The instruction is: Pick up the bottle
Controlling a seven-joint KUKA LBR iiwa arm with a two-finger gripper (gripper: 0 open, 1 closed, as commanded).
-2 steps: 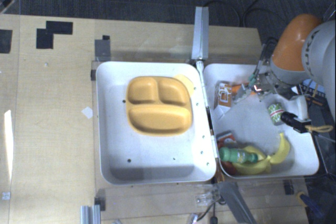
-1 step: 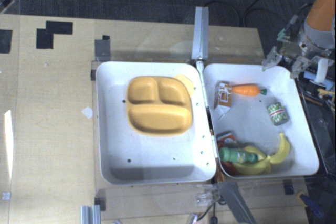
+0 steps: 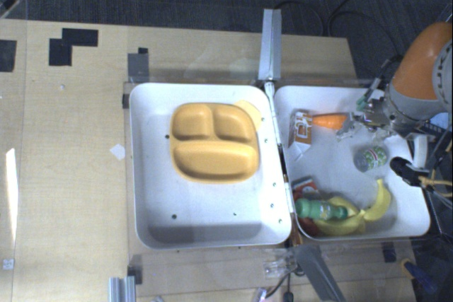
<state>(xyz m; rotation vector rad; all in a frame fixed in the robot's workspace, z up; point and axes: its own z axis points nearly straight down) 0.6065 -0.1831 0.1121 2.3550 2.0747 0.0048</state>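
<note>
A green bottle [image 3: 315, 209] lies on its side at the front left of the right bin [image 3: 417, 223], pressed against a banana [image 3: 364, 212]. My gripper [image 3: 362, 121] hangs over the back of that bin, just right of a carrot [image 3: 328, 122] and well behind the bottle. Nothing shows between its fingers. A small round greyish container with a green label [image 3: 371, 158] sits just in front of the gripper.
A small orange-and-white carton [image 3: 302, 129] lies left of the carrot. A red item [image 3: 303, 187] peeks out behind the bottle. The left bin [image 3: 145, 173] holds a yellow divided tray [image 3: 214, 141]. A metal divider [image 3: 271, 46] runs between the bins.
</note>
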